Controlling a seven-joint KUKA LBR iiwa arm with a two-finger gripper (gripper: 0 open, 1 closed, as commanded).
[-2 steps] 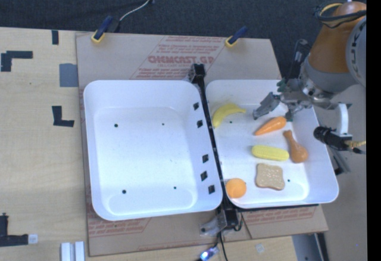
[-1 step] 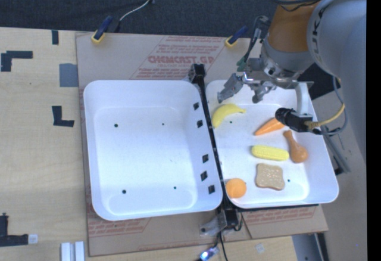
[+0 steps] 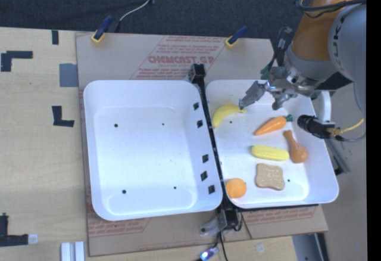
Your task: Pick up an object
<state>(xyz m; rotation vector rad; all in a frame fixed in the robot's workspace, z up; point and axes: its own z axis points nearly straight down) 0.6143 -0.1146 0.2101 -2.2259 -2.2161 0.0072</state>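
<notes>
The gripper [image 3: 262, 94] hangs over the right bin [image 3: 321, 194], near that bin's far edge. Its two fingers are spread apart — one [image 3: 249, 98] slants down toward the bin's left wall, the other sits closer to the wrist — and nothing lies between them.

The banana [image 3: 225, 115] lies in the right bin against the left wall, just beside the lower fingertip; contact cannot be confirmed.

Positions relative to the banana:
- carrot [image 3: 271, 126] — to its right, near the gripper.
- drumstick [image 3: 295, 148] — beyond the carrot.
- corn cob [image 3: 270, 152] — toward the near side.
- bread slice [image 3: 269, 177] and orange [image 3: 236, 188] — nearest the bin's front edge.

The left bin [image 3: 95, 134] adjoins along the divider.
</notes>
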